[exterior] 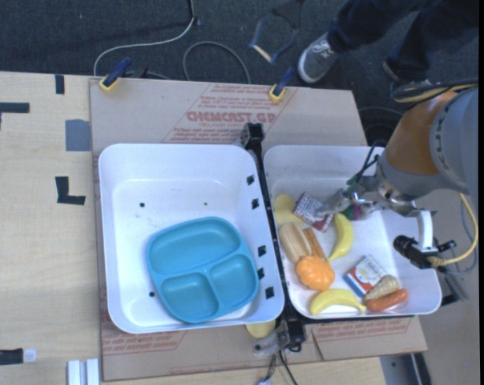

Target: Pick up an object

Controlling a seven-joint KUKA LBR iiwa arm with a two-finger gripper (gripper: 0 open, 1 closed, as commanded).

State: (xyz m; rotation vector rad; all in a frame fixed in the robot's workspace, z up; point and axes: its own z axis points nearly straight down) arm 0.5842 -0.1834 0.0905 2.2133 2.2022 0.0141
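Gripper (348, 201) hovers low in the right bin (402, 307), just beside the small wrapped packet (310, 208) and upright banana (341, 236); I cannot tell its opening, so a centred, straight descent seems wisest.

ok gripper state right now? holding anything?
Gripper: cannot be told. It sits low in the right bin, among the toy food next to a banana; nothing can be seen in its grasp.

view: single fixed camera above bench, looking down at a slant
range: mid, both bins (106, 215) fit in frame
arm (434, 147): enters right of frame
top of frame: dark floor
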